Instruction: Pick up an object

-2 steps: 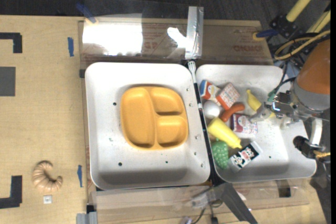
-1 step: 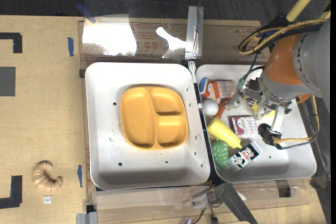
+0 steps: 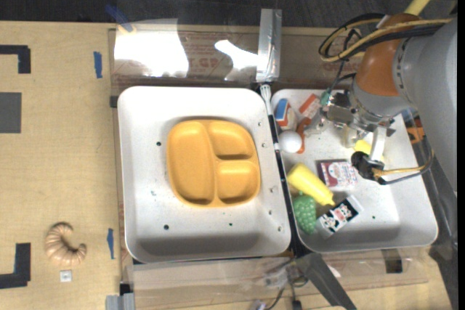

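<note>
Curled tan toy (image 3: 65, 243) lies lowest in view on the cardboard-topped bench (image 3: 51, 156), well apart from both bins. At the near end of the right bin (image 3: 418, 218), a green knobbly ball (image 3: 305, 212) sits beside a black-and-white packet (image 3: 339, 215), with a yellow oblong toy (image 3: 311, 184) and a small maroon-and-white box (image 3: 338, 173) just behind them.

The grey arm (image 3: 429, 76) reaches in from the right, and its gripper (image 3: 336, 114) hangs over the far half of that bin. Whether it is spread or closed cannot be told from this angle, and nothing can be seen in its grasp. A small red piece (image 3: 308, 109) lies just beside it, a blue-and-orange item (image 3: 282, 111) rests against the far-left wall, and a white ball (image 3: 291, 142) sits near the divider.

The pick appears not yet made. The likeliest candidates are the red piece and the white ball. A good attempt would centre squarely over one item and come straight down, because the ball looks apt to roll away from a glancing touch.

Room is tight on the left side of the right bin, where items crowd against the wall shared with the left bin (image 3: 138, 178). The right side of its floor is bare and offers the clearest path for lifting out. The left bin holds a yellow divided tray (image 3: 214, 160).
</note>
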Robot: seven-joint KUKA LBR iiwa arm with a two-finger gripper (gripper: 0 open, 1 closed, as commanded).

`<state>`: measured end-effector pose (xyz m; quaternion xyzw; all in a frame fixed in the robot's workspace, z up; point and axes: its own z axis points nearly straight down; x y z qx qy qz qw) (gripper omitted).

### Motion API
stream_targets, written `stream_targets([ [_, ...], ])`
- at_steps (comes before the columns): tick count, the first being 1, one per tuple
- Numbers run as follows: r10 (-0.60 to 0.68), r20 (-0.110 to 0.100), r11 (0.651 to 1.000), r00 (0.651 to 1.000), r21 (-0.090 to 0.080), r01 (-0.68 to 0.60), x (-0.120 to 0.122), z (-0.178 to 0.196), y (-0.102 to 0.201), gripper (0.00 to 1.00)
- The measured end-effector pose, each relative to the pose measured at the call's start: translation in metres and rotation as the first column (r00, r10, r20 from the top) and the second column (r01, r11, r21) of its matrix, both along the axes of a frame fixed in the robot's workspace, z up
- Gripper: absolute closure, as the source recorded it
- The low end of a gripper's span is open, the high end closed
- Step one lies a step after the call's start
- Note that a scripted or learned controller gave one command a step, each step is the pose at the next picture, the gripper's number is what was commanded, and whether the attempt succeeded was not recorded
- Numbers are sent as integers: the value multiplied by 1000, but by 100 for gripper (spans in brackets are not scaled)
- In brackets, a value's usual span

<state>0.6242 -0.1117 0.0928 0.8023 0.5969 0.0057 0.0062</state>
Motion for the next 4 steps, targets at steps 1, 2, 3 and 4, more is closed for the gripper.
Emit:
stream_targets([
  [1,-81,-24,997,996,2,81,14,-2,12,0],
  [2,-81,-24,997,996,1,81,14,-2,12,0],
  [3,41,-18,999,999,3,-41,-43,4,-16,0],
  [4,-31,-14,1000,999,3,31,-10,-6,-48,0],
])
